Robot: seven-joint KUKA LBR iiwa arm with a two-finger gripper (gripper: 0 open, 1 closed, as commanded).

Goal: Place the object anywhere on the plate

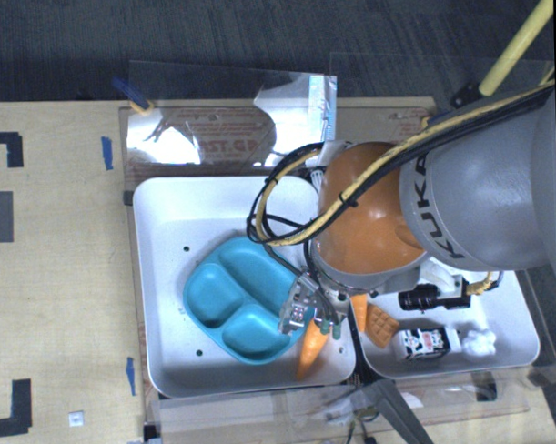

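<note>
Fig. 1, camera view (fixed, above bench, slanted).

(a) Robot. Grey arm enters from the right; its orange band sits over the divide between the two bins. Black and yellow cables loop off the wrist over the back of the left bin. Gripper points down at the right rim of the plate, approx. where plate and carrot meet. Jaw state: cannot tell, since the tip is small and crowded by wrist hardware.

(b) Left bin. White, shallow. Holds a blue divided plate, set askew toward the bin's near-right part. All compartments bare.

(c) Task obj. Orange carrot w/ green top, lying in the near-right corner of the left bin, just beside the plate's lower-right rim and close under the gripper. It rests off the plate, by the wall shared w/ the right bin. Not visibly between the jaws.

(d) Right bin. Holds an orange waffle-textured piece near the shared wall, then a black-and-white item, then a small white item, roughly in a row.

(e) Surroundings. Pale wooden bench; a clear plastic sheet lies behind the left bin.
</note>
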